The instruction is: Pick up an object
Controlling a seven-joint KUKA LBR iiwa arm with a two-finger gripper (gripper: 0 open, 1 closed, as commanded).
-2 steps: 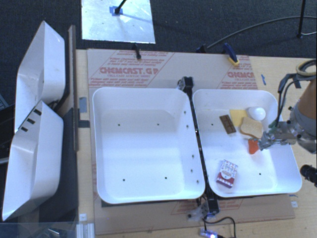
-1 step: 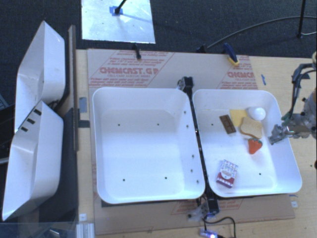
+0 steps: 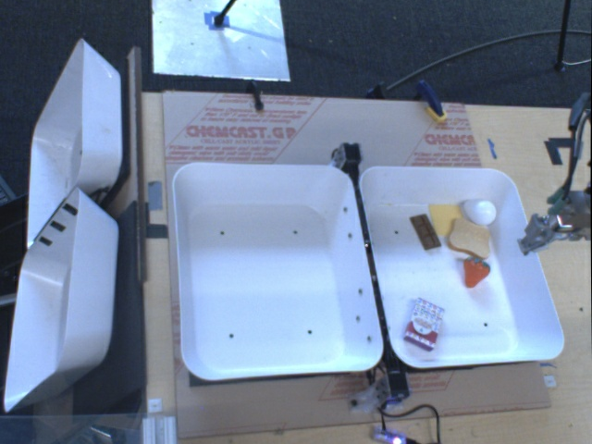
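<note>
Bench with two shallow white bins side by side, seen from above at a slant. The left bin (image 3: 268,266) is smooth moulded plastic with small dark dots across its floor. The right bin (image 3: 527,317) holds every candidate for the pick: a white egg-shaped piece (image 3: 479,212) touching a tan bread-like slice (image 3: 470,239), a flat yellow wedge (image 3: 444,217) beside them, a thin brown bar (image 3: 425,232) lying aslant, a small red-orange piece (image 3: 475,273) just below the slice, and a red-and-white printed packet (image 3: 424,324) apart near the front wall. The clustering of the upper items probably leaves the packet the easiest target. The gripper (image 3: 539,235) sits over the right bin's right rim, near the cluster but clear of it, with nothing between its fingers; whether they are spread or closed cannot be told at this size.
</note>
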